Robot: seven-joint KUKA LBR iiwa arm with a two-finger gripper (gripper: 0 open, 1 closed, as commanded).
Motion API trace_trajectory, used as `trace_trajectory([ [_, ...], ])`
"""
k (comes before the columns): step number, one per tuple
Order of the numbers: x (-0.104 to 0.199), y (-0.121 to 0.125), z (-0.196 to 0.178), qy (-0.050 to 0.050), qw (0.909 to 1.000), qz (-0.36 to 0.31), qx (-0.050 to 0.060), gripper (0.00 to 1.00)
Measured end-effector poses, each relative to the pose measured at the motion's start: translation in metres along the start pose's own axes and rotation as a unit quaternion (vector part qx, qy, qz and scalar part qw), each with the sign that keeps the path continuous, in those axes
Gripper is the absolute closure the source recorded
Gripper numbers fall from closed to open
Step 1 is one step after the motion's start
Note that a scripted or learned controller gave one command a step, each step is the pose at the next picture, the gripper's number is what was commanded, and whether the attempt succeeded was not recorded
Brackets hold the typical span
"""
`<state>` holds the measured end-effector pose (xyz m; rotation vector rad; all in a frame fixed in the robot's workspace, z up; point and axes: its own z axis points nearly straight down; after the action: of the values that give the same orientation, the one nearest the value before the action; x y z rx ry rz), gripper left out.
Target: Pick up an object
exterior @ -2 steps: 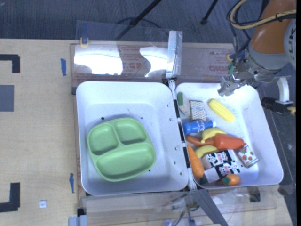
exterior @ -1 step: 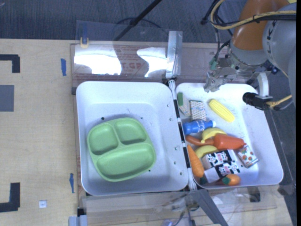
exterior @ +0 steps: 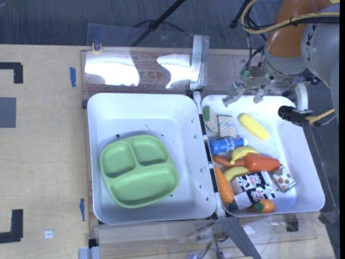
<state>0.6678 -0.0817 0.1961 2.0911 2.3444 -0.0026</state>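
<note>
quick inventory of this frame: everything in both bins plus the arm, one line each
left bin: 1, white, left half of bench
divided plate: 1, green, in left bin
right bin: 1, white, beside left bin
corn cob: 1, yellow, upper right bin
bottle: 1, blue, right bin's left side
bananas: 2, yellow, mid pile
carrots: 2, orange, lower left and across pile
cartons: several, patterned, lower pile
arm: 1, grey with orange band, top right
pincer: 1, above right bin's far edge
</note>
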Motion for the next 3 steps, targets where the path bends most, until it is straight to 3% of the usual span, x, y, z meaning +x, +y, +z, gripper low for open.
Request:
trace_trajectory([
  [1, 0.031, -0.013, -0.112, 0.000, 0.9992, -0.040, 0.000, 0.00],
  [2, -0.011, -0.039, 0.009, 0.001, 0.9929, -0.119, 0.001, 0.00],
  [3, -0.060, -0.041, 0.097, -0.002, 0.9907, -0.136, -0.007, 0.00],
])
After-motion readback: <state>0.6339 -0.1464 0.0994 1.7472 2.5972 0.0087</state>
